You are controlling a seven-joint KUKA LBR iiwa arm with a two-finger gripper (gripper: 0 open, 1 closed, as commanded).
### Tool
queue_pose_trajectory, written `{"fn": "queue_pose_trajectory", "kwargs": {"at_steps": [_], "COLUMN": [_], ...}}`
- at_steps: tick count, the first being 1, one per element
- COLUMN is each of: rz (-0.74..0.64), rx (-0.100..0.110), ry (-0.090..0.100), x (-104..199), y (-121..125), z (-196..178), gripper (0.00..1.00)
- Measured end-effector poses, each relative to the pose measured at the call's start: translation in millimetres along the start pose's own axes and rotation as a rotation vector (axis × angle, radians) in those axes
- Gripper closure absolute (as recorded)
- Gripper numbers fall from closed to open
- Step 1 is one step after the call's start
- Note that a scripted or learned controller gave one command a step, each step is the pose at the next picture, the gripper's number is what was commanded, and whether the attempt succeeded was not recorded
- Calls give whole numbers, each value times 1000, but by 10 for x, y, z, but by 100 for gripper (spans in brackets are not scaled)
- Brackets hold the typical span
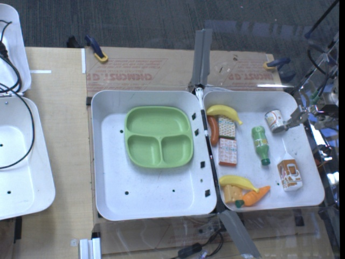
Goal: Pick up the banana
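Note:
Two yellow bananas lie in the right bin (302, 198). One banana (224, 112) curves along the bin's far left corner, just above a reddish sausage (214, 130). The other banana (237, 182) rests near the front left corner, touching an orange carrot (254, 196). My gripper (296, 118) reaches in low over the bin's right rim, beside a small tin can (274, 120). It is far from both bananas and nothing shows in its grasp.
The right bin also holds two patterned cards (227, 142), a green bottle (261, 144) and an orange-and-white carton (290, 175). A green divided plate (159, 136) sits in the left bin (108, 188). A grey post (201, 58) stands behind the divider.

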State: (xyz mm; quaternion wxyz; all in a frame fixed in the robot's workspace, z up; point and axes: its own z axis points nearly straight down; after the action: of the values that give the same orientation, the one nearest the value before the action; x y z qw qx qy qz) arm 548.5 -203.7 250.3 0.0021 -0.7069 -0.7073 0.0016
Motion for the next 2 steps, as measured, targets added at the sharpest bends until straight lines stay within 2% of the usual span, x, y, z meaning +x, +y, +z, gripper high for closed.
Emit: {"fn": "queue_pose_trajectory", "kwargs": {"at_steps": [1, 2], "rz": [-183, -410], "rx": [0, -4], "ry": [0, -3], "x": [516, 930], "y": [187, 1062], "z": [1236, 1276], "gripper": [0, 0]}}
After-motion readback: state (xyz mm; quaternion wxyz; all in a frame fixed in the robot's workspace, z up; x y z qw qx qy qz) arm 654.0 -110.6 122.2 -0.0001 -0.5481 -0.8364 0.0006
